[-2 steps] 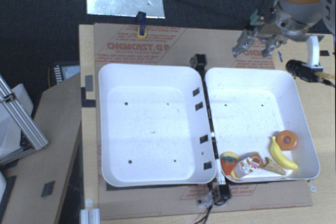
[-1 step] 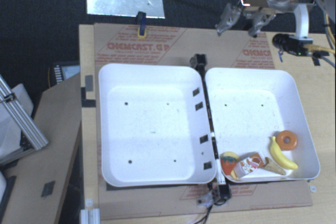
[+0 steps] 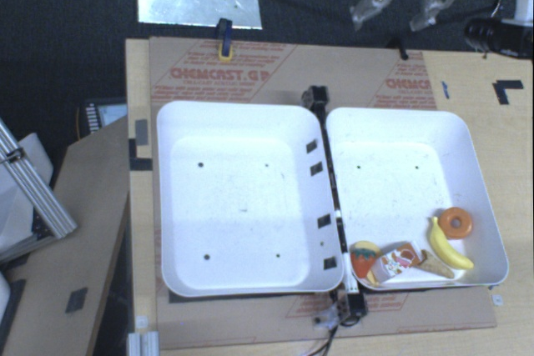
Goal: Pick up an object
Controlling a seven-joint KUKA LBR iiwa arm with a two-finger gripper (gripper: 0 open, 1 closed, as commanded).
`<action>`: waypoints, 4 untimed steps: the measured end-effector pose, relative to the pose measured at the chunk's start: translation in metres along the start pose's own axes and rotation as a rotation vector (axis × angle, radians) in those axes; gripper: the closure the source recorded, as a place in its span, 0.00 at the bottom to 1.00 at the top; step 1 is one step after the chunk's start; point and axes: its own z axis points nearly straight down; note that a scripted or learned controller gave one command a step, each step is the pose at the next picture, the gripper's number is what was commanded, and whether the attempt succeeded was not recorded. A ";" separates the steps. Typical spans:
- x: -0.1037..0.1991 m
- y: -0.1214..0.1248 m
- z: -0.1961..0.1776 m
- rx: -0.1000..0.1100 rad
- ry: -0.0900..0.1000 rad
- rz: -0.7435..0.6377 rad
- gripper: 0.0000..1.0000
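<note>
The claw [image 3: 402, 8] hung open above the worktop; the banana [image 3: 448, 246] looked light, smooth, curved, best pinched across its middle

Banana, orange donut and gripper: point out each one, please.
banana [image 3: 447, 248], camera view, middle of its curved yellow body.
orange donut [image 3: 455, 222], camera view, on its ring.
gripper [image 3: 402, 2], camera view, midway between the fingertips.

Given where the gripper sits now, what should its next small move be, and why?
Probably travel toward the camera to a spot above the right bin's near corner. The gripper hangs open beyond the bins' far edge, holding nothing, while the banana, orange donut and other small items cluster there.
</note>
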 end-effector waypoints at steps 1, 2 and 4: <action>0.015 -0.057 0.009 0.016 -0.003 0.005 0.00; 0.038 -0.110 0.008 0.017 -0.003 0.005 0.00; 0.171 -0.109 0.010 0.019 -0.002 0.002 0.00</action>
